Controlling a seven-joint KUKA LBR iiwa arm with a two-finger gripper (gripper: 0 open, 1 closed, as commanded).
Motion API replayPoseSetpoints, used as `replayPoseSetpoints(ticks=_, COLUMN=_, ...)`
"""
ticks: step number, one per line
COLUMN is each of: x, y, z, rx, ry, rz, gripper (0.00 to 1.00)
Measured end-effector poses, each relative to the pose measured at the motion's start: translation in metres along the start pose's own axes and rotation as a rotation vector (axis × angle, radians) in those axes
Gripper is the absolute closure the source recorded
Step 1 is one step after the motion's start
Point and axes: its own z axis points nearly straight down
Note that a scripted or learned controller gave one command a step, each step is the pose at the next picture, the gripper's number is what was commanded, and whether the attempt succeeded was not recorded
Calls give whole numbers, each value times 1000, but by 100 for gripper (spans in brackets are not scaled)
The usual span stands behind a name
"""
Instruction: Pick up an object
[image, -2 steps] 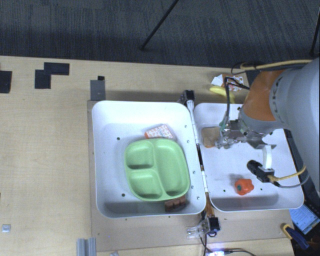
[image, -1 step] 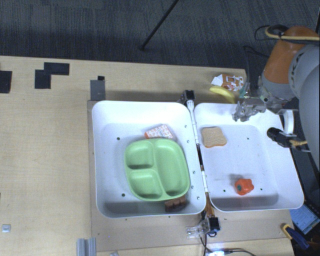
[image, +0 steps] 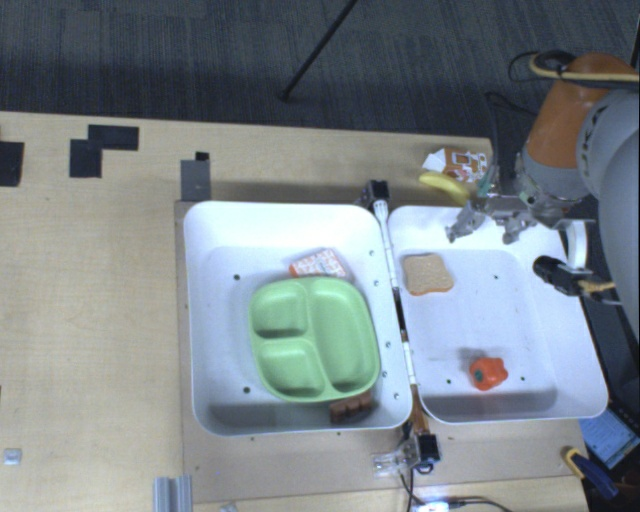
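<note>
The worktop (image: 90, 330) bore two white bins: the left bin (image: 215, 300) held a green tray (image: 315, 338) with a patterned packet (image: 318, 264) at its far edge, and the right bin (image: 540, 320) held a toast slice (image: 427, 273) and a small orange toy (image: 488, 373). The pincer (image: 487, 228) hung spread and empty over the right bin's far edge, just beside the toast. To grasp well, I judge it should centre over the toast, drop straight, and pinch across its narrower sides, since the flat slice offers little height.
</note>
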Motion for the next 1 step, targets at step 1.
replayPoseSetpoints(ticks=1, x=45, y=-5, z=71, rx=-8, ry=-1, rz=0, gripper=0)
